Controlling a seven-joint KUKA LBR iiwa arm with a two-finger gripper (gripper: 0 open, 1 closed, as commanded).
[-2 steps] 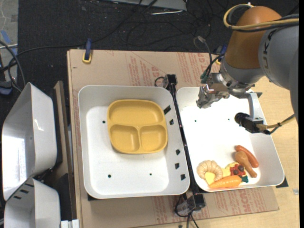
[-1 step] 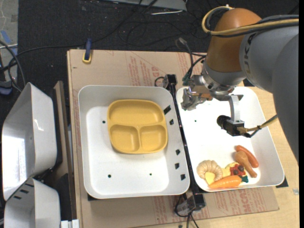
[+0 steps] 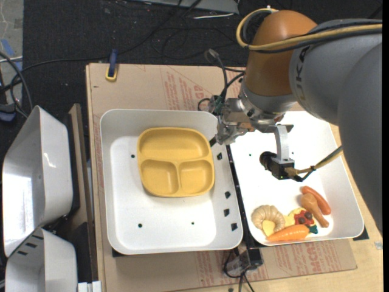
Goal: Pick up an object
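Far end of the right bin (image 3: 340, 193) hidden beneath the grey arm (image 3: 340, 59)

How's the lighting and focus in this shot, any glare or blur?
Camera view: the floor of the right bin is washed out to near white; the grey arm, close to the lens, looks soft; the yellow tray in the left bin is evenly lit and sharp.

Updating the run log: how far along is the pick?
Done: nothing looks lifted; the plate lies flat in the left bin, and the toy food sits in the right bin's near corner. In hand: the end effector is over the rim between the bins, beside the plate's right edge. Left: grasp an object and raise it.
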